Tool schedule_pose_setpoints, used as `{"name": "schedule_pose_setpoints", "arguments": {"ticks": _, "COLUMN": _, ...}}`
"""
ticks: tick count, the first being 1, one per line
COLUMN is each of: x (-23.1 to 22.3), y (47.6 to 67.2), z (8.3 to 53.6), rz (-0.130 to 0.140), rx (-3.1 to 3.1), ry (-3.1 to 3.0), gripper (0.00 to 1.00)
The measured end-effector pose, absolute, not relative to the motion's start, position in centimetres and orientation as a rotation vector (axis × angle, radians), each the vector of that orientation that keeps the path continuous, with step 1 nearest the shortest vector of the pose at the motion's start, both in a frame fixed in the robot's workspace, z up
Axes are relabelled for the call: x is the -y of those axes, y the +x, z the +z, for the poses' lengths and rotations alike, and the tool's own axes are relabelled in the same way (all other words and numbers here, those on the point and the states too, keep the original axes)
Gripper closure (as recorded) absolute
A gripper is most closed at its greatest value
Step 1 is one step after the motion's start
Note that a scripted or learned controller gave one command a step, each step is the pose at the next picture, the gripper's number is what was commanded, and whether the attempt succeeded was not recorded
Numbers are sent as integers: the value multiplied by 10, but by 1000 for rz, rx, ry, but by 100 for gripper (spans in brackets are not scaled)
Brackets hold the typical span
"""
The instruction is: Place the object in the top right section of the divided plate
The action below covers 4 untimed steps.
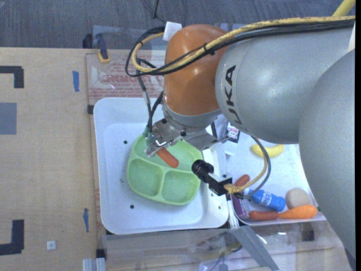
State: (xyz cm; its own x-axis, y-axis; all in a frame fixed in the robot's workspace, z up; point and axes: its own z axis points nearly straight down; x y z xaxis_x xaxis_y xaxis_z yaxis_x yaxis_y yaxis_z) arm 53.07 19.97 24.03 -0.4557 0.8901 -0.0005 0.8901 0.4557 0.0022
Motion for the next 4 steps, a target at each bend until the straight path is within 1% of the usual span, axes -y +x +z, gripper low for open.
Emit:
{"name": "schedule_pose_setpoints", "arguments": {"ticks": 1, "x": -174, "y": 515, "z": 235, "rz": 0, "rx": -2933, "ry": 1128, "gripper": 100}}
{"name": "schedule_pose_setpoints", "arguments": {"ticks": 2, "x": -146, "y": 507, "z": 225, "rz": 1, "rx": -3007, "ry": 911, "gripper": 100}}
{"name": "schedule_pose_setpoints", "arguments": {"ticks": 3, "x": -146, "y": 507, "z": 225, "rz": 1, "rx": -3007, "ry": 912, "gripper": 0}}
{"name": "schedule_pose_setpoints", "arguments": {"ticks": 4, "x": -146, "y": 508, "z": 235, "rz": 5, "rx": -3003, "ry": 914, "gripper": 100}}
